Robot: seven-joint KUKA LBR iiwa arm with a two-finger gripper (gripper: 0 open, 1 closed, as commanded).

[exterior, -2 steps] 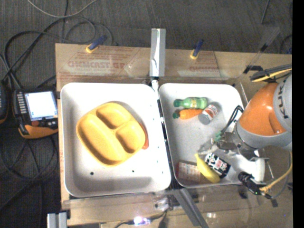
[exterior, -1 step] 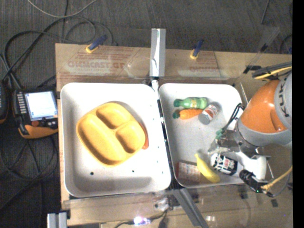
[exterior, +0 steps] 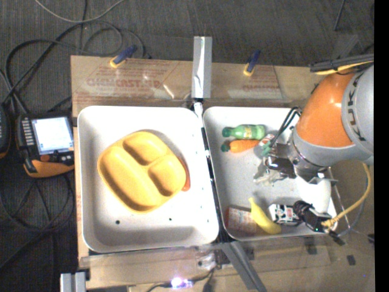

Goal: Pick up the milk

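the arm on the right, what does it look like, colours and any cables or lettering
The arm has a big rounded orange band with grey casing beside it bearing dark letters, cut off at the edge. Below sits a metallic gripper, dark cables near it, and a yellow cable looping down.

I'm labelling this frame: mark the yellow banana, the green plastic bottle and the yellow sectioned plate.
yellow banana [exterior: 262, 216]: camera view, mid-curve.
green plastic bottle [exterior: 246, 131]: camera view, middle of its body.
yellow sectioned plate [exterior: 121, 178]: camera view, its left rim.

Bench [exterior: 146, 78], brown board top, carries two shallow white bins side by side: left bin [exterior: 91, 181], right bin [exterior: 234, 181]. Blue-and-yellow clamps [exterior: 123, 55] grip the far edge.
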